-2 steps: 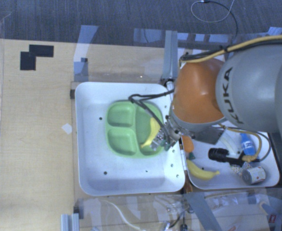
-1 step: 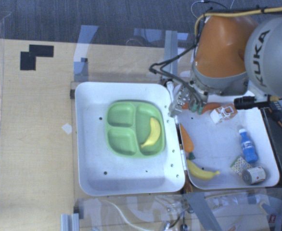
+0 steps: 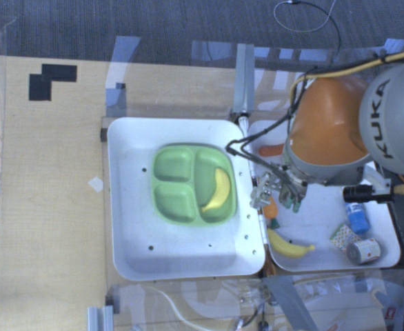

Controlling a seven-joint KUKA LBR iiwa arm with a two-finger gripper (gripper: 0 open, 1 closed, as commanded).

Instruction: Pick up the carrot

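The gripper (image 3: 276,197) hangs over the left part of the right-hand white bin (image 3: 388,257), close to the wall shared with the left-hand white bin (image 3: 129,254). Its metal fingers point down and toward the left; whether they stand wide or narrow cannot be told from this angle, and nothing is seen clearly between them.

The carrot (image 3: 270,209), a small orange piece with a touch of green at its lower end, lies directly under and just below the fingertips, partly hidden by them, so contact cannot be judged. Another orange-red shape shows above the jaws near the bin's upper left, too hidden by the arm to name.

Below the jaws, past the carrot, a banana (image 3: 289,245) lies on the bin floor near the front wall. Well to the right of the jaws sit a blue bottle (image 3: 357,218), a small patterned packet (image 3: 341,237) and a grey can (image 3: 365,251) on its side.

To the left of the jaws, across the dividing wall, a green divided plate (image 3: 181,185) rests in the left bin, with a second banana (image 3: 218,191) in its right compartment.
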